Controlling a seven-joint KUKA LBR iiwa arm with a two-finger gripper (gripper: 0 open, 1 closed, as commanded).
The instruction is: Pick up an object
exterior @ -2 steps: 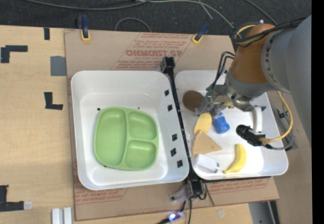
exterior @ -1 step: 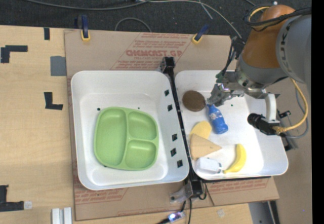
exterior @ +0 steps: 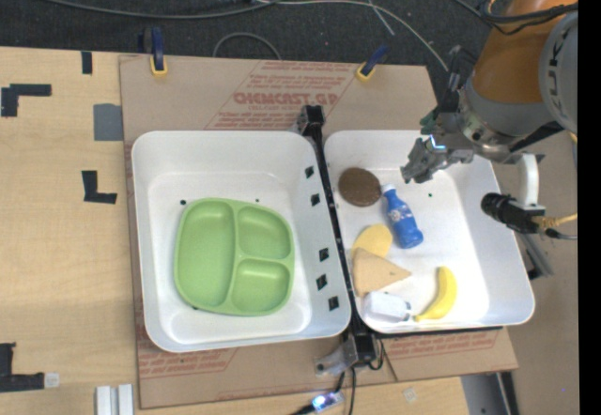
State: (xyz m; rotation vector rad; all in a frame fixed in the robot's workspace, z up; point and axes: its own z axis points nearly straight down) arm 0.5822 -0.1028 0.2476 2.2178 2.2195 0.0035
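Over right bin (exterior: 474, 216): jaws (exterior: 420, 166) hung above bare floor, spread or closed not discernible. Blue bottle (exterior: 402, 220) lay just below-left, brown disc (exterior: 359, 186) beside. Risk judged: closing on nothing, or nudging bottle against cheese wedge (exterior: 377, 269).

Red print runs across the cardboard sheet (exterior: 282, 94) under the bins, its largest line reading roughly "CHEMCAST GP", the smaller lines too blurred to read. The blue bottle (exterior: 402, 219) carries a white label, illegible.

Tool (exterior: 424, 162) above right bin (exterior: 488, 244), beside bottle (exterior: 401, 219)
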